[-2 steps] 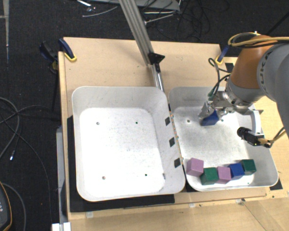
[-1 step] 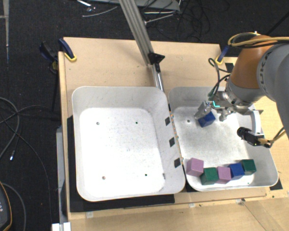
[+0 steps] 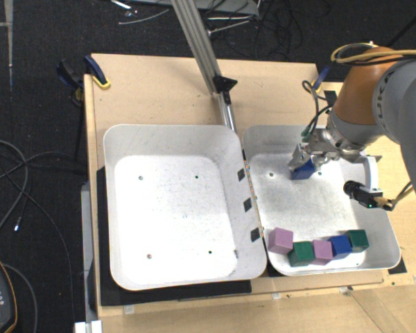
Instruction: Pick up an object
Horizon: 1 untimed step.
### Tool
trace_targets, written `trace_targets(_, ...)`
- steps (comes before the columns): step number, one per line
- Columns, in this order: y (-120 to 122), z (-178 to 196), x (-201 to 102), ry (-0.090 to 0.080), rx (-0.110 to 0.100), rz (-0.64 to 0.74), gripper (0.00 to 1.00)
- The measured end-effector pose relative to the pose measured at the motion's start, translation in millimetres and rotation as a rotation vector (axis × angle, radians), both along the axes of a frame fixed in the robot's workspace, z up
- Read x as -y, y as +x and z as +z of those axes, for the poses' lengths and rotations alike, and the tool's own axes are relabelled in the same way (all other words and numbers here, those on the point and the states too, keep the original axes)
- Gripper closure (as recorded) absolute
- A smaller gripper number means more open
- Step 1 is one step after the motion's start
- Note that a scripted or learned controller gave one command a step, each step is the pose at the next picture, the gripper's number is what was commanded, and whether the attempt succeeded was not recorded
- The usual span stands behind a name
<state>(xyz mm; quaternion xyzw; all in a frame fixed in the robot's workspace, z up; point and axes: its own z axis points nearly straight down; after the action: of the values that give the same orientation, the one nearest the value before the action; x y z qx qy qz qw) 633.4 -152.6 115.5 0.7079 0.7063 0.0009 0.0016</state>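
My gripper [image 3: 305,165] hangs over the back part of the right bin [image 3: 291,200], reaching in from the right. A small blue block [image 3: 302,172] sits between its fingertips, and the gripper is shut on it. Along the bin's front edge lies a row of blocks: a purple one [image 3: 281,240], a green one [image 3: 301,253], a second purple one [image 3: 322,250], a blue one [image 3: 340,245] and another green one [image 3: 358,239].
The left bin [image 3: 125,207] stands beside the right one, with a ridge between them. A metal pole [image 3: 201,40] slants in from the back to the bins' rear edge. Cables and a black fitting [image 3: 360,194] hang off the wrist.
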Motion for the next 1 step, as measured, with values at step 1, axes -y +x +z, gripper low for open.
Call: trace_targets(1, -33.9, 83.9, -103.8, 0.004, 0.002, 0.013, 1.00)
